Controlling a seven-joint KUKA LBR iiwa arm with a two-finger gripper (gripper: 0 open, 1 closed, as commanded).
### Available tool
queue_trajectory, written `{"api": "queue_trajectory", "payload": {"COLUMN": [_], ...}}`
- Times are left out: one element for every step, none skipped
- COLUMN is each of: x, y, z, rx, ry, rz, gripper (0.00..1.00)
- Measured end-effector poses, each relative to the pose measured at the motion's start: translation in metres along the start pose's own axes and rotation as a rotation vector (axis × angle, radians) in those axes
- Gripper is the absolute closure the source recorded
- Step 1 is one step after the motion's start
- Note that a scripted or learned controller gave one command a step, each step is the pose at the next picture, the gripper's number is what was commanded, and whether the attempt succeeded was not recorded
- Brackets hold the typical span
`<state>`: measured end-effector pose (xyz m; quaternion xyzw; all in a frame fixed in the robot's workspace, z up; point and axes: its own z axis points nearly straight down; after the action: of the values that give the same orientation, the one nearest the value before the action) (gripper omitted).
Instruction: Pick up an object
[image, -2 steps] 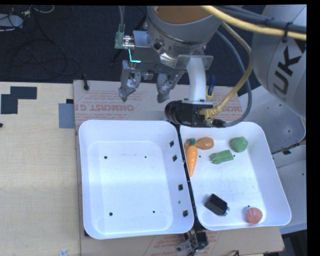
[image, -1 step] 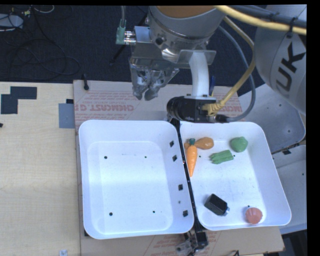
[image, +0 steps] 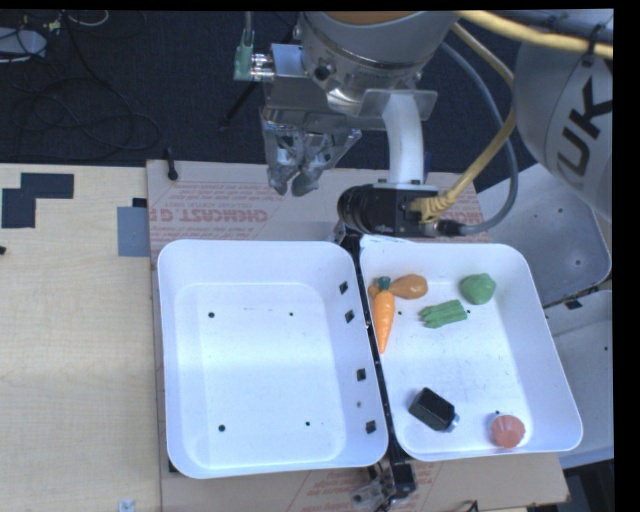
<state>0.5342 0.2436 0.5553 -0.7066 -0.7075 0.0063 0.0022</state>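
While the gripper (image: 298, 180) is hanging with fingers nearly together and holding nothing, both bins are lying below it. Down to its right, a carrot (image: 383, 316) is resting in the right bin (image: 545, 330).

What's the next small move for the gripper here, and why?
Probably swing the gripper toward the right bin and over the carrot. The gripper hangs beyond the bins' far edge with nothing between its fingers, and the carrot at that bin's left wall looks the closest item.
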Motion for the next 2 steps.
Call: {"api": "queue_trajectory", "payload": {"x": [0.0004, 0.0008], "y": [0.0, 0.0], "z": [-0.0091, -0.0183], "rx": [0.004, 0.008], "ry": [-0.002, -0.004], "rz": [-0.002, -0.003], "gripper": [1.0, 1.0]}}
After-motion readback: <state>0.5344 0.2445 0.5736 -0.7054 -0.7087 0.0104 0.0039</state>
